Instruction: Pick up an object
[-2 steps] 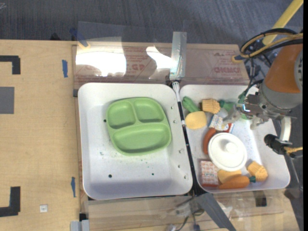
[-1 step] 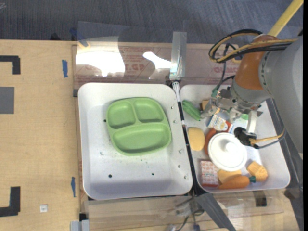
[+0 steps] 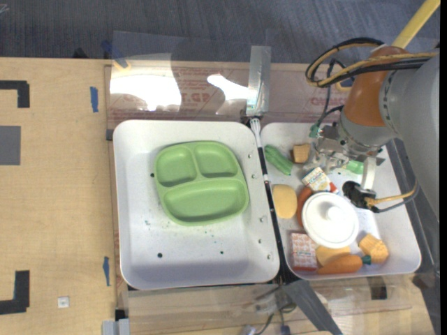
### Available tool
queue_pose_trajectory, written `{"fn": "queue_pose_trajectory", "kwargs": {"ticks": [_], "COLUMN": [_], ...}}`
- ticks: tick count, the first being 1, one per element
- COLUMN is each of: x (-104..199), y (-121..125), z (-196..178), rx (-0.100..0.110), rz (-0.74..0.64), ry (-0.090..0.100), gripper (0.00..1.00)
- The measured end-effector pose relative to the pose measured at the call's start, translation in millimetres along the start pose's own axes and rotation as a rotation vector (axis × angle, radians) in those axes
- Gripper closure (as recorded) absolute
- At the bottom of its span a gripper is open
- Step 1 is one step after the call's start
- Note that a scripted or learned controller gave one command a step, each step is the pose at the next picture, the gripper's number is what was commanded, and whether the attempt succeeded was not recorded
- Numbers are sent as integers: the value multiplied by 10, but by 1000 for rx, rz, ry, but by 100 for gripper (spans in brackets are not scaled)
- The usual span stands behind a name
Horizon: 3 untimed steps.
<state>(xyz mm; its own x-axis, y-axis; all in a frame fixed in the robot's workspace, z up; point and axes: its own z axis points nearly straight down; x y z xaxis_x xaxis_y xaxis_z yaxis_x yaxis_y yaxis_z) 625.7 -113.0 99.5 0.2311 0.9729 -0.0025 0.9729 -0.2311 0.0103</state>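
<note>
My gripper hangs low over the back of the right bin, below the orange-banded wrist. Just in front of it lies a small printed carton, and a tan cube sits to its left. A green pod lies by the bin's left wall. A green piece peeks out to the right of the gripper. I cannot make out anything held.
The right bin also holds a yellow wedge, a white round bowl, a pink packet, a carrot and an orange piece. A green divided plate lies in the left bin.
</note>
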Motion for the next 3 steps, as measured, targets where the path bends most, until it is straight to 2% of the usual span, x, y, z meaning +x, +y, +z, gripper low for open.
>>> {"fn": "queue_pose_trajectory", "kwargs": {"ticks": [1,2,3], "x": [959,1258,225], "y": [220,-235,-5], "z": [-885,-2127,-1846], "rx": [6,0,15], "rz": [284,338,271], "ry": [5,9,-3], "gripper": [100,100,100]}}
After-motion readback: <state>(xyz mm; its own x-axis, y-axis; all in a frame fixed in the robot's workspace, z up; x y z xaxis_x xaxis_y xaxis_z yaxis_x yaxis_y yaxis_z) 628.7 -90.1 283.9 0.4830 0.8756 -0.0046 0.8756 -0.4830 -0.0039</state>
